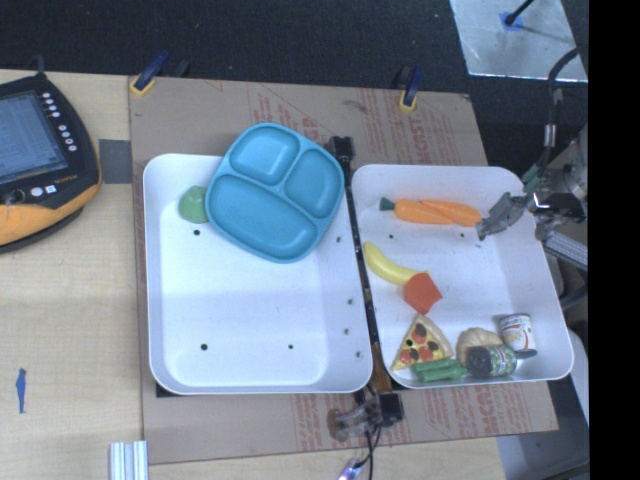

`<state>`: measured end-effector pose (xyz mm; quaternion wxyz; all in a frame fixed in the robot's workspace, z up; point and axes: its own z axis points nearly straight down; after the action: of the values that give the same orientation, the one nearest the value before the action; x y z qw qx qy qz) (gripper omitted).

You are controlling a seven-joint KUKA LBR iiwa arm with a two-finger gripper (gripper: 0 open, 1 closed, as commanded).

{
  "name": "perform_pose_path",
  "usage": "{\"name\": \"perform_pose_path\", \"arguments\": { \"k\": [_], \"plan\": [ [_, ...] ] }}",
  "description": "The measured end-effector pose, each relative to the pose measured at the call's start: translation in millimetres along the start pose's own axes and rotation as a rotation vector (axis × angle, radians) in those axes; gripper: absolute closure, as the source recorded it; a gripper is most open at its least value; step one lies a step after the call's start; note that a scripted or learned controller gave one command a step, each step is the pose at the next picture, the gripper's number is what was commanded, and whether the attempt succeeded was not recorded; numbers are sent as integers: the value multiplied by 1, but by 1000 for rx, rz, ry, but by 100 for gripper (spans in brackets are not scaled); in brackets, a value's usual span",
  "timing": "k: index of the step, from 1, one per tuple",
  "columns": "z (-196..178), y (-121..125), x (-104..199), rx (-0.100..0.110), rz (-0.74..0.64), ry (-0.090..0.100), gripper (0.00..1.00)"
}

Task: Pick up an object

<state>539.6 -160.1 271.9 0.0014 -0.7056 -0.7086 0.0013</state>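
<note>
Scanning big to small, labels below.
bench [70, 368]: light wood-grain top, flat brown cardboard sheet [440, 128] laid over its middle, held by blue clips at the far edge.
left bin [250, 318]: shallow white plastic, rounded corners, smooth matte floor with a few small dark dots.
right bin [500, 278]: same white moulded shape, touching the left bin along a dark centre seam.
blue tray [275, 190]: glossy turquoise plastic, rounded square with three compartments, sits tilted across the left bin's far part, one corner reaching over the seam.
pendant [40, 168]: orange and black handheld unit with grey screen, far left on the bench.
gripper [497, 220]: dark metal fingers at the right bin's far right side, just beside the carrot's tip; cannot tell if the fingers are spread or pressed together, nothing visibly pinched.
carrot [437, 211]: orange, tapered, smooth toy with a green stub, lies lengthwise at the right bin's far end.
banana [387, 264]: yellow, curved, glossy, near the seam.
pizza slice [422, 344]: flat triangle, yellow with red dots, near corner of the right bin.
red block [423, 293]: matte chunky cube-like shape, touching the banana's end.
can [516, 332]: small cylinder, red and white label, by the near right rim.
green ball [193, 204]: dull rounded lump, partly under the blue tray's left edge.
green pod [440, 371]: short ridged stick at the near rim, beside a dark-ended jar [487, 360] lying on its side.
</note>
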Motion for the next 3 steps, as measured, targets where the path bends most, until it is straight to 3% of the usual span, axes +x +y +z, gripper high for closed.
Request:
{"name": "perform_pose_path", "arguments": {
  "k": [1, 2, 3],
  "plan": [
    [121, -64, 24, 2, -1, 1, 0],
    [178, -62, 3, -4, -2, 0, 0],
    [180, -32, 68, -1, -4, 0, 0]
  ]
}}
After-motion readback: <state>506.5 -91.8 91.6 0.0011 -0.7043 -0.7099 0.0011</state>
